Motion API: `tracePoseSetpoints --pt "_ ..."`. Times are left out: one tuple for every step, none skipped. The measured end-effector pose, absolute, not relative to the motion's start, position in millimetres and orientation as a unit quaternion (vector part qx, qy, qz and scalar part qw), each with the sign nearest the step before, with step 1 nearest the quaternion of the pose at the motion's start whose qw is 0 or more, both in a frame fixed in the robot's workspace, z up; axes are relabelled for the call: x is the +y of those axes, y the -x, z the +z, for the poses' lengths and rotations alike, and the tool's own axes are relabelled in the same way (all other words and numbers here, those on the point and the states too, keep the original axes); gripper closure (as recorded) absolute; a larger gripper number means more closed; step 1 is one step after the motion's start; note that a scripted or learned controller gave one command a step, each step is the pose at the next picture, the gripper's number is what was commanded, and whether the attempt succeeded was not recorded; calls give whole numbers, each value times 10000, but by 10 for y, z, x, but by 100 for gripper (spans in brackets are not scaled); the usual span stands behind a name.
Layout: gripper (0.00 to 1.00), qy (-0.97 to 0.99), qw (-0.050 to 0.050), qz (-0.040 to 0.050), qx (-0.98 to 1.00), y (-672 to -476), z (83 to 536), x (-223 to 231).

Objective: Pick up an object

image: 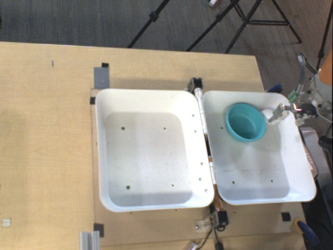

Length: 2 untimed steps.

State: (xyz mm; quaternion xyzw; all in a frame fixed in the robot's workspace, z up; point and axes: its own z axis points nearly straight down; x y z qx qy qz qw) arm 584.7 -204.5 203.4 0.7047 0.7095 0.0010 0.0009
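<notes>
The worktop (47, 139) is pale tan wood, plain and mostly bare, with a few small dark marks and grey brackets (101, 77) at the corners of the bin mount. Two shallow white bins sit side by side on it: the left bin (148, 199) toward nine o'clock of centre, the right bin (255, 194) toward three o'clock, joined along a strip of clips (204, 134) between them. Beyond the worktop's far edge, at twelve o'clock, lies dark grey carpet (78, 9) crossed by black tripod legs (244, 9).

A teal cup (245, 122) lies in the right bin, in its far half toward one o'clock of that bin, its mouth tilted up toward the camera. Small dark specks dot the floors of both bins.

The tool (283, 112) reaches in from three o'clock, at the far right rim of the right bin, just beside the cup at the cup's three o'clock side. How far its fingers are apart cannot be told; nothing can be seen held between them. An orange patch of the arm (327, 73) shows at the right edge.

No readable writing or labels can be made out.
</notes>
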Motion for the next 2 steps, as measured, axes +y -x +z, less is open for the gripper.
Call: tracePoseSetpoints --pt "0 -7464 1 11 6655 -6138 1602 -1691" --pt "0 -7641 14 12 6451 -6198 1026 -1552"
